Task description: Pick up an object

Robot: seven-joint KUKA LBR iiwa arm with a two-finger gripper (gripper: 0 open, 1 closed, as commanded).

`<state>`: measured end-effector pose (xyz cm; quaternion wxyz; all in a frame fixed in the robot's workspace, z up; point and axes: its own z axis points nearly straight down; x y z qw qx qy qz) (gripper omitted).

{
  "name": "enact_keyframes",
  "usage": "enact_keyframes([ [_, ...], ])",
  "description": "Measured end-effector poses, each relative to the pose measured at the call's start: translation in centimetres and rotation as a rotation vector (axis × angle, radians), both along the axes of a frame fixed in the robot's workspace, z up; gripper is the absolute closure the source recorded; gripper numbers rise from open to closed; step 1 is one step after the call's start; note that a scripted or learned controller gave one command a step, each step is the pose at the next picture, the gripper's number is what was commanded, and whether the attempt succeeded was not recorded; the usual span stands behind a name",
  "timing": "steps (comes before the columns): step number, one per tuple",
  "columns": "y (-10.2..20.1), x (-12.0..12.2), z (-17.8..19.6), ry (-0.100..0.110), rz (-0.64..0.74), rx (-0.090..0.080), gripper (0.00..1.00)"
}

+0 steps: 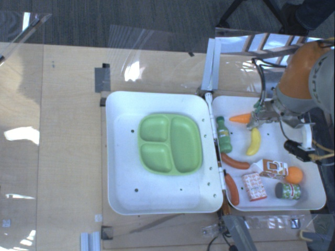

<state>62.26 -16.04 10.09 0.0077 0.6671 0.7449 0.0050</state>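
In the camera view, the gripper [257, 120] hangs low over the right bin [313, 207], at the orange carrot's [241, 118] right end and just above the banana [253, 142]; whether its tips are apart or together cannot be told. At the gripper's 9 o'clock stands a green bottle [223, 135]. Toward 6 o'clock lie two sausages [235, 163], a small carton [274, 168], an orange [294, 175] and a can [288, 191]. The left bin [120, 192] holds a green divided plate [171, 143].
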Motion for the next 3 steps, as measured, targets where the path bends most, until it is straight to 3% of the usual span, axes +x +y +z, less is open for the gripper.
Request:
enact_keyframes([
  [1,0.0,0.0,0.0,0.0,0.0,0.0,0.0],
  [2,0.1,0.3,1.2,-0.008,0.002,-0.001,1.0],
  [3,0.1,0.3,1.2,-0.008,0.002,-0.001,0.0],
])
